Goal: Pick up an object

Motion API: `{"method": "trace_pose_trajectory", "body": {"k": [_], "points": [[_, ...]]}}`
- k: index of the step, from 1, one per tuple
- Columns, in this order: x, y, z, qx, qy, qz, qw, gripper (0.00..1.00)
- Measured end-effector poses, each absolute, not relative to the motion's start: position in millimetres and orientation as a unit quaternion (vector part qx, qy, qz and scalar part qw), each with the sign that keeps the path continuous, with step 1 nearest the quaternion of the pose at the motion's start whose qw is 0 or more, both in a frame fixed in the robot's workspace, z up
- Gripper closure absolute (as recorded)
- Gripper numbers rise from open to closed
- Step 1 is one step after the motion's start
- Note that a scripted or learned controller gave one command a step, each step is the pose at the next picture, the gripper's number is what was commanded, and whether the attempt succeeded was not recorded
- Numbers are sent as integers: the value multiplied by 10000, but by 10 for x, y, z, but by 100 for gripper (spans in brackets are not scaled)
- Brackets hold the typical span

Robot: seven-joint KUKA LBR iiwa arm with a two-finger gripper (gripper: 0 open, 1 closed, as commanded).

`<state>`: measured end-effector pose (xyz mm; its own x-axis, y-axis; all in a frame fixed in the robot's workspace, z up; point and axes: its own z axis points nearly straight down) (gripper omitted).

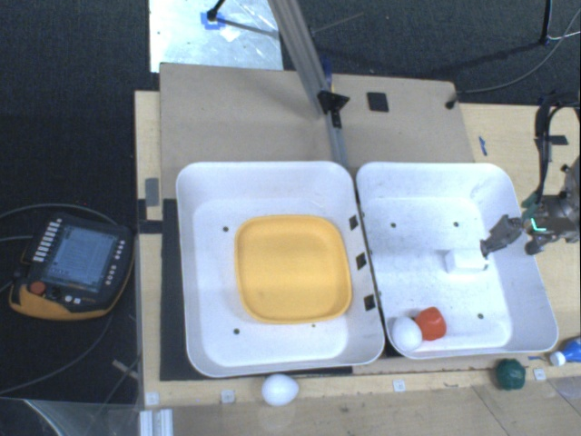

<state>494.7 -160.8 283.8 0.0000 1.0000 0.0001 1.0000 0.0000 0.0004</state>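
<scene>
**Tool low over the right bin, beside a white block**

A small white block (461, 262) lies on the floor of the right bin (427, 209), just left of the tool (497, 241) and a little toward the bin's front. The tool reaches in over the bin's right wall, its dark tip pointing left and down toward the block; whether the tip touches the block cannot be told, nor whether the tool is spread or pressed together. Nothing shows between its fingers.

Farther from the tool, in the bin's front left corner, a red cup (431, 323) lies touching a white ball (406, 334). Beyond them to the left, the left bin (204, 207) holds a yellow plate (293, 268), well apart from the tool.

On the table (150, 153) in front of the bins rest a white egg (280, 390) near the left bin's front edge and a green ball (510, 373) below the tool's side. A pendant (71, 263) sits far left.
</scene>
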Motion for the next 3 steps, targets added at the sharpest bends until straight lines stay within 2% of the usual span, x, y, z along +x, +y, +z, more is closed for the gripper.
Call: {"method": "trace_pose_trajectory", "body": {"k": [1,3], "points": [[4947,-1608,2838,7071,7071,2,1,0],[4885,-1571,1608,7071,7071,-12,-20,0]]}}
